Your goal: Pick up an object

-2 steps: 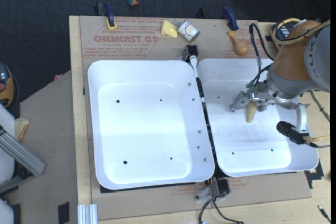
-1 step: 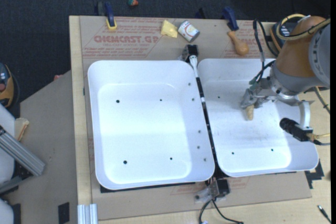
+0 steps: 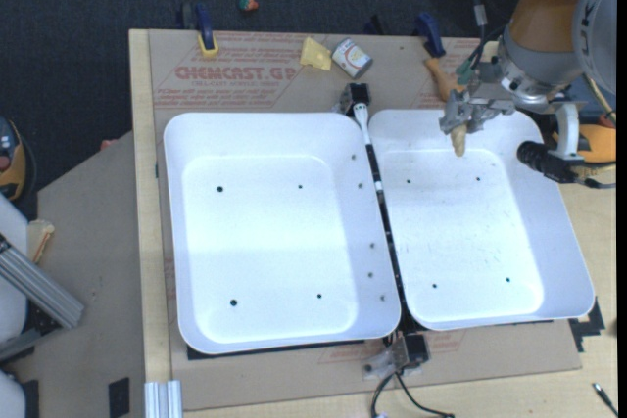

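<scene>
My gripper [image 3: 458, 124] hangs over the far left corner of the right bin [image 3: 549, 299], on the grey arm with its orange band that comes in from the upper right. A small tan piece [image 3: 458, 146] pokes out right below the gripper, just above the bin floor; whether it is gripped is unclear. An orange stick-like object [image 3: 439, 77] lies on the board just behind that corner, beside the gripper. The left bin [image 3: 181, 210] stands next to it with a bare white floor.
On the board behind the bins lie a yellow piece [image 3: 315, 54] and a small grey-white box [image 3: 351, 58]. Blue clamps [image 3: 205, 23] [image 3: 427, 30] hold the board's far edge. A black part [image 3: 545, 162] juts over the right bin's right rim.
</scene>
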